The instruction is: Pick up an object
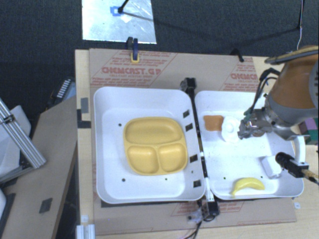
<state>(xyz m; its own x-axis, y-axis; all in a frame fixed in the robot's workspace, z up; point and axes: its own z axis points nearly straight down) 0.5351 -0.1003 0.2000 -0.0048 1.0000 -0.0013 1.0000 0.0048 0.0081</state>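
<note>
**Hand low in the right bin, beside a white round thing**

The arm [294, 91] reaches in from the right, grey with its orange band above the wrist. The hand [245, 129] is low over the right bin [234, 101], in the far half of it. Its tip points toward the middle seam between the two bins. Whether the hand is open or closed I cannot tell — the metal parts at its tip are small and blurred. I also cannot see anything gripped in it.

Three loose things lie in the right bin. A white round thing [229, 130] sits just beside the tip of the hand, on its left; it may be touching the hand, but this is not clear. An orange-brown block [213, 123] lies flat against the left of this white thing, near the bin wall on the seam side. A banana [247, 185] lies well apart from both, at the near edge of the bin, with its curve upward in the picture.

The left bin [109, 108] holds one thing — a yellow tray [152, 146] with three compartments, lying flat near the middle. Both bins rest on the counter [149, 66], which is covered by a brown sheet with red print.
</note>
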